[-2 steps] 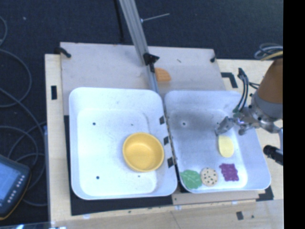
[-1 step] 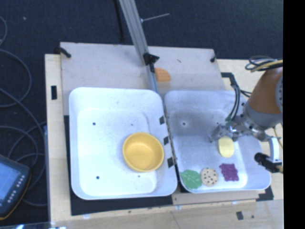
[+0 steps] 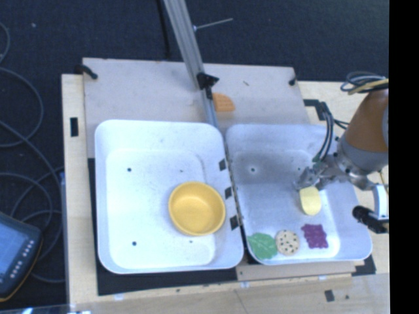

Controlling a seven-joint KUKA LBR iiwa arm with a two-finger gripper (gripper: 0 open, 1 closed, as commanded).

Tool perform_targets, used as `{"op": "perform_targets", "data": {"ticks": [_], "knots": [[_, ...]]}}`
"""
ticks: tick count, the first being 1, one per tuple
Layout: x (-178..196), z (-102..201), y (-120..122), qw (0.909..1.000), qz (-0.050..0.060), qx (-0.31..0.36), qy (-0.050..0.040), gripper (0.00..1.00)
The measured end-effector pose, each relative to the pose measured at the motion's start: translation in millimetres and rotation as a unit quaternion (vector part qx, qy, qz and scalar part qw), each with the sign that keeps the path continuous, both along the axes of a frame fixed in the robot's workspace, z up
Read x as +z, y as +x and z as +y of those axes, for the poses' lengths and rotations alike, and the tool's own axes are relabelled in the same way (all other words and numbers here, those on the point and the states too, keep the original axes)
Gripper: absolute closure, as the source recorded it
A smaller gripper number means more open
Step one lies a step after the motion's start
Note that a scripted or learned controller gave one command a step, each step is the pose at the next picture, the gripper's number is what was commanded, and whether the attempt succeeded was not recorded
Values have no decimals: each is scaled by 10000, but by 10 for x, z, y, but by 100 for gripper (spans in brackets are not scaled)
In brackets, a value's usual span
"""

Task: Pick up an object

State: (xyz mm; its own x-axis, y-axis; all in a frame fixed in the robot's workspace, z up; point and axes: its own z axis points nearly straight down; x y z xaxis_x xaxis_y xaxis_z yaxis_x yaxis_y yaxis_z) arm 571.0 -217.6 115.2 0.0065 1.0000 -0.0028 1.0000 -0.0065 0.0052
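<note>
Down in the right bin (image 3: 262, 149), the gripper (image 3: 311, 180) hangs just above a pale yellow object (image 3: 311, 202), its tips touching or nearly touching that object's far end; whether the fingers are spread or closed cannot be told, and nothing shows between them. Along the bin's near edge lie a green piece (image 3: 262, 244), a round cookie (image 3: 287, 241) and a purple piece (image 3: 315, 235). A yellow bowl (image 3: 196, 208) sits in the left bin (image 3: 131, 149).

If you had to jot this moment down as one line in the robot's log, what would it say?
gripper: low in right bin, at pale yellow piece | grasp: cannot tell | front edge: green, cookie, purple | left bin: yellow bowl
</note>
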Motion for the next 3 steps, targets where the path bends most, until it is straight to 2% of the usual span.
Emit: {"op": "perform_targets", "data": {"ticks": [2,3], "knots": [[980,-46,27,10000,-11,46,-1,100],[946,432,94,10000,18,67,17,100]]}}
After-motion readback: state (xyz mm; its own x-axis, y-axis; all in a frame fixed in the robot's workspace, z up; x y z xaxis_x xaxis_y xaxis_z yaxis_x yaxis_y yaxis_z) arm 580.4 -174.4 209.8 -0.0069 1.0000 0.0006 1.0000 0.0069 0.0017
